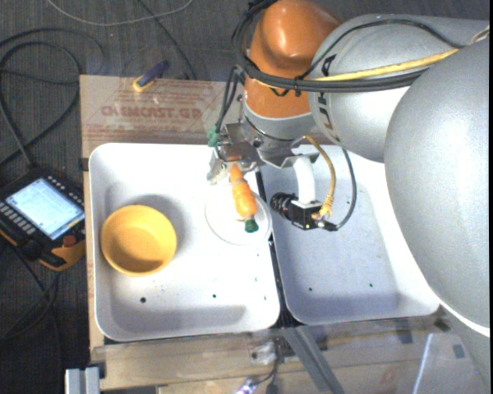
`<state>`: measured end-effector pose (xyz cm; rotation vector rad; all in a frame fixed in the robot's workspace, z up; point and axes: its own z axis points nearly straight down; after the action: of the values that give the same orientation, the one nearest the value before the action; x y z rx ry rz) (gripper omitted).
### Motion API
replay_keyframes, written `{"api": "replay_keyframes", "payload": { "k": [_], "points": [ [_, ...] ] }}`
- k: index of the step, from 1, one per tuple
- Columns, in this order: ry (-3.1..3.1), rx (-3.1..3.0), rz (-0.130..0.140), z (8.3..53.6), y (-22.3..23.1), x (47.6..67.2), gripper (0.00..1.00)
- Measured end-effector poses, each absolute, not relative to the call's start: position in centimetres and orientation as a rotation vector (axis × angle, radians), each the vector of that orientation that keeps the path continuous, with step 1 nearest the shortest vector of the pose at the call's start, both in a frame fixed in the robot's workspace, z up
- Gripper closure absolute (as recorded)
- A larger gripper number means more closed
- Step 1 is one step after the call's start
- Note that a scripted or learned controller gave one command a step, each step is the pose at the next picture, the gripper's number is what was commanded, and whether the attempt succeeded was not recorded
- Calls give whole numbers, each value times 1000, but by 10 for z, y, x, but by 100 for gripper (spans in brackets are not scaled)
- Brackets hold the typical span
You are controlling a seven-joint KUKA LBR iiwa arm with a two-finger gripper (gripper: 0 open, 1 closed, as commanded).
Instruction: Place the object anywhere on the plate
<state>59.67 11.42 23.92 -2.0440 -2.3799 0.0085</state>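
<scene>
The gripper (230, 169) grips the carrot (243, 199) top, at twelve o'clock over the plate (222, 220); lower gently, then release

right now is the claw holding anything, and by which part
It looks like the claw grips the toy carrot by its upper orange end; the green tip hangs down over the plate. The arm hides the exact contact.
</scene>
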Motion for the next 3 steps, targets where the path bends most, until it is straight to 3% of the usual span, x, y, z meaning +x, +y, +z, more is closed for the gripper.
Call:
{"api": "replay_keyframes", "payload": {
  "k": [1, 2, 3],
  "points": [
    [-2377, -2048, 10, 207, 173, 567, 100],
    [-2375, -2052, 10, 188, 217, 566, 100],
    [-2346, -2084, 12, 154, 212, 615, 100]
  ]
}}
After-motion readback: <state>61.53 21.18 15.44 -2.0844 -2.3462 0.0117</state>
